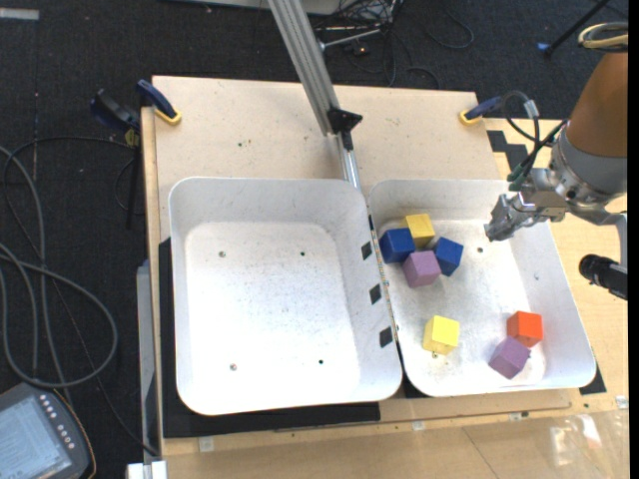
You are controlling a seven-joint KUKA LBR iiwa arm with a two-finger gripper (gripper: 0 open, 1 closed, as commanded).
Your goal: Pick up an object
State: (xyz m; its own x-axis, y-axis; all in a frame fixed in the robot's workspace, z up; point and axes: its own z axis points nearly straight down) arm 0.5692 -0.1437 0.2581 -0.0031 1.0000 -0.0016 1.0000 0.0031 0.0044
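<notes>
Blocks crowd the right bin [569, 312], so we aim there: two blue, one yellow [420, 229] and one purple huddle near its inner wall, while a second yellow [441, 333], an orange [524, 326] and a second purple [509, 356] lie apart nearer the front. Our gripper [497, 230] hangs above the bin's far right part, beside the cluster, nothing visibly between its tips; whether it is released or clenched, we cannot tell.
</notes>
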